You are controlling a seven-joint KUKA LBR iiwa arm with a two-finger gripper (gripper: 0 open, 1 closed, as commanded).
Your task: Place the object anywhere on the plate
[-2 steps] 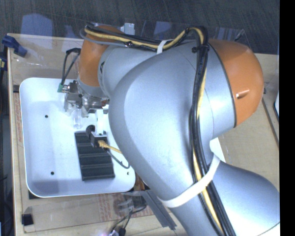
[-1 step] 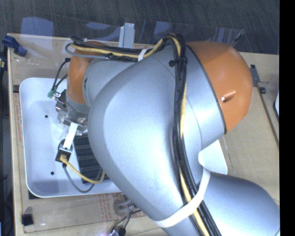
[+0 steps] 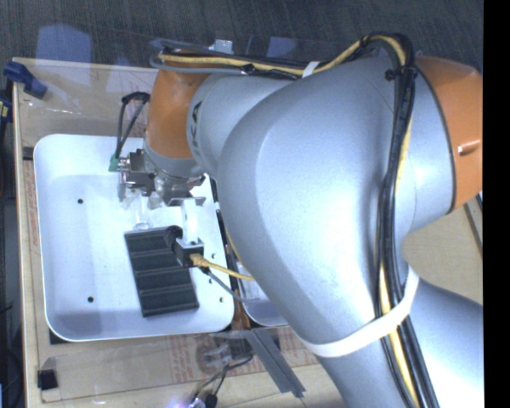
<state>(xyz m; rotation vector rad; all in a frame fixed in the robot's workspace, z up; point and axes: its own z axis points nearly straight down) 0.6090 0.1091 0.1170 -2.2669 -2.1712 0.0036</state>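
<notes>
A dark grey ribbed rectangular object (image 3: 160,271) lies flat in the left white bin (image 3: 68,228), near its front right corner. My gripper (image 3: 146,201) hangs over the middle of this bin, just behind the ribbed object's far end and close to it. Nothing can be made out held in the gripper. The big grey arm (image 3: 323,202) reaches in from the right and covers nearly all of the right bin (image 3: 259,314), so whatever lies there is hidden.
A yellow cable (image 3: 221,268) runs from the wrist across the left bin's right rim. The wooden bench edge (image 3: 21,143) borders the bin on the left, with blue clips at its far left corner. Bare white floor spreads across the bin's left half.
</notes>
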